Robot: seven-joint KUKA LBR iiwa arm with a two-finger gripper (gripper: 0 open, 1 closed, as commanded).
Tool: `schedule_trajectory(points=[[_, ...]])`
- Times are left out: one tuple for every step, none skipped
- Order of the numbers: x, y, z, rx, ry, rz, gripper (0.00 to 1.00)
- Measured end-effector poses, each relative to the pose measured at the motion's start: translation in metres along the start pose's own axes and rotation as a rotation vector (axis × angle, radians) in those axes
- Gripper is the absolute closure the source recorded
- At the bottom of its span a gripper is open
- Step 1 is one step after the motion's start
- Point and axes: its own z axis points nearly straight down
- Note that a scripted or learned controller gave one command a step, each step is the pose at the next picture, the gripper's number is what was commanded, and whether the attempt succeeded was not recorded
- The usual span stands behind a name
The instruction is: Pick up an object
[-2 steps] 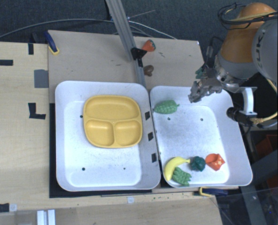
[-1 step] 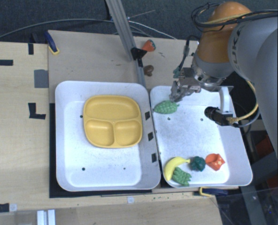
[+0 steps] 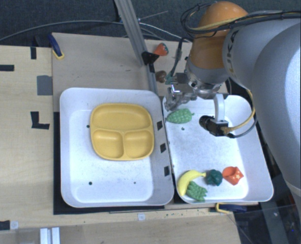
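On the bench stand two shallow white bins side by side, and from where I stand I look down on both of them. In the left bin (image 3: 74, 187) lies a yellow plate (image 3: 122, 131) with three compartments, a big one at the far side and two smaller ones at the near side. It sits in the far half of this bin, and nothing lies on it.

The right bin (image 3: 252, 156) holds the small toys. At its far left corner lies a pale green, bumpy toy (image 3: 179, 117), close to the wall that separates the two bins. At the near edge a small group lies together: a yellow banana (image 3: 187, 178), a light green leafy piece (image 3: 196, 191) touching the banana, a dark green round piece (image 3: 214, 177) at the banana's tip, and just beside it an orange-red piece (image 3: 233, 174).

The grey arm with its orange band comes in from the right and bends down over the far part of the right bin. Its gripper (image 3: 175, 99) hangs directly above the pale green toy, very near to it or maybe touching; I cannot tell which. Whether the claw is wide or narrow I also cannot tell, because the metal parts there are too small and unclear. I see no object held in it
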Motion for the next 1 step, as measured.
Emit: schedule_trajectory(points=[[0.0643, -0.0025, -0.003, -0.002, 0.001, -0.002, 1.0]])
